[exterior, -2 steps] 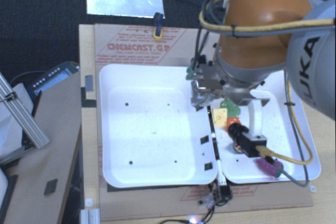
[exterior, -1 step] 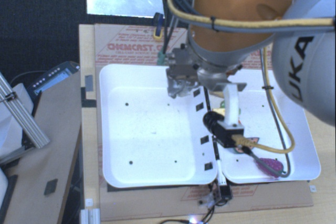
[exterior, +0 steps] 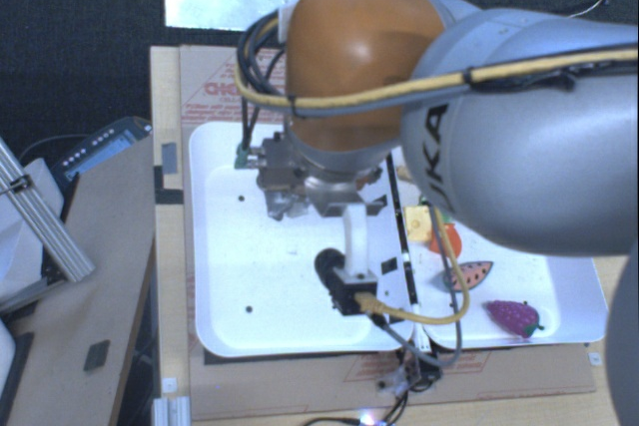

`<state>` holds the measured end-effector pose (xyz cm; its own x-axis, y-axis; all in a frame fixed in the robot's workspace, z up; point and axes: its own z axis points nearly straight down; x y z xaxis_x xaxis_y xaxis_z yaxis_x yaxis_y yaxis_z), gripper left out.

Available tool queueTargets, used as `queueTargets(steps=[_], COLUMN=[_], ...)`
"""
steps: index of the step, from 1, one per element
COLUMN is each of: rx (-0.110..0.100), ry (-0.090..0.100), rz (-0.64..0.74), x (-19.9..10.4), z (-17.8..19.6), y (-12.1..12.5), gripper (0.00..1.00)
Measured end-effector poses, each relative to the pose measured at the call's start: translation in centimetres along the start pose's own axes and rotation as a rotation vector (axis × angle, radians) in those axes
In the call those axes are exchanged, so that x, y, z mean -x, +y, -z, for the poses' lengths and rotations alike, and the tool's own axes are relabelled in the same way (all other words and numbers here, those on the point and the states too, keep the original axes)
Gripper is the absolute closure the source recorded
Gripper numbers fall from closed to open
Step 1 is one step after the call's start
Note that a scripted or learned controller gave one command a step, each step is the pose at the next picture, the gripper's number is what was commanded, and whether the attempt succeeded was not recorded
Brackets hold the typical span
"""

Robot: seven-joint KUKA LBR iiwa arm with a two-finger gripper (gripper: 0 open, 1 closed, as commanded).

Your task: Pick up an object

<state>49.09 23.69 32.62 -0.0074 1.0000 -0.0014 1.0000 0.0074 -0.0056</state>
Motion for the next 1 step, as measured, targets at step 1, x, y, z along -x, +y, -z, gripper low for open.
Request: queueTargets(steps=[1], rx=[0.024], ry=[0.011], rz=[-0.002], x=[0.35], z=[21.92], y=[0.96], gripper=[1.00])
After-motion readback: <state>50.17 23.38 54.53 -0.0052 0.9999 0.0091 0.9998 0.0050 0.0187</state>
